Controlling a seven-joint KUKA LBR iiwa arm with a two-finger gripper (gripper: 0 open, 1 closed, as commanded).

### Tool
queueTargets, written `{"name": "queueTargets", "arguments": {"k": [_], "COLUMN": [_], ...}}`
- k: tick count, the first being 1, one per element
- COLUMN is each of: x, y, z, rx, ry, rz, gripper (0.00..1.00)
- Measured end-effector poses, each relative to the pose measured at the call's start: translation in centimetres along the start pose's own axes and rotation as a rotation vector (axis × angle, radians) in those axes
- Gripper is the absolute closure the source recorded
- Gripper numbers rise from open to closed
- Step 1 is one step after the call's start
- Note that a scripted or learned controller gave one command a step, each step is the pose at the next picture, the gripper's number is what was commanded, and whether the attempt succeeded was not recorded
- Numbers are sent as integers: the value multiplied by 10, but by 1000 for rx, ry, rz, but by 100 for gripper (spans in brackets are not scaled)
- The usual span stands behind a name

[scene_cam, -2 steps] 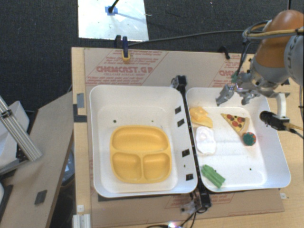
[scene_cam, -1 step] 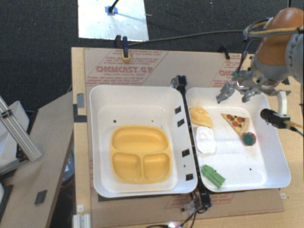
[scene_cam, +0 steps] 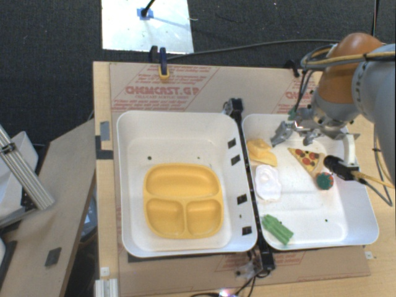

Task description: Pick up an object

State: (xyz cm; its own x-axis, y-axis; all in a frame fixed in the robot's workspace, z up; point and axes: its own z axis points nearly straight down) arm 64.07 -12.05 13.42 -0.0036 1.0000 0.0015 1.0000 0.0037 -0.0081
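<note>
Bench sheet (scene_cam: 185, 82) reads "CHEMCAST GP" in red.

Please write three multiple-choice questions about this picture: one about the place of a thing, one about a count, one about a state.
1. Where does the yellow divided tray lie?
A. left bin
B. right bin
C. on the bench outside both bins

2. How many compartments has the tray?
A. two
B. three
C. five

3. What is the state of the pizza slice toy?
A. lifted between the fingers
B. lying flat on the right bin's floor
C. standing on the tray

Answers: 1 A, the tray lies on the left bin's floor. 2 B, one long section above two smaller ones. 3 B, it rests below the gripper.
</note>
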Motion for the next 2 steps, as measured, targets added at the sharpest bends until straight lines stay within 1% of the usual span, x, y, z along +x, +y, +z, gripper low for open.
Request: {"name": "queueTargets", "arguments": {"k": [1, 2], "x": [0, 0], "y": [3, 2], "z": [38, 33], "rx": [-12, -7], "ry": [-2, -1], "rz": [0, -1], "gripper": [0, 100]}}
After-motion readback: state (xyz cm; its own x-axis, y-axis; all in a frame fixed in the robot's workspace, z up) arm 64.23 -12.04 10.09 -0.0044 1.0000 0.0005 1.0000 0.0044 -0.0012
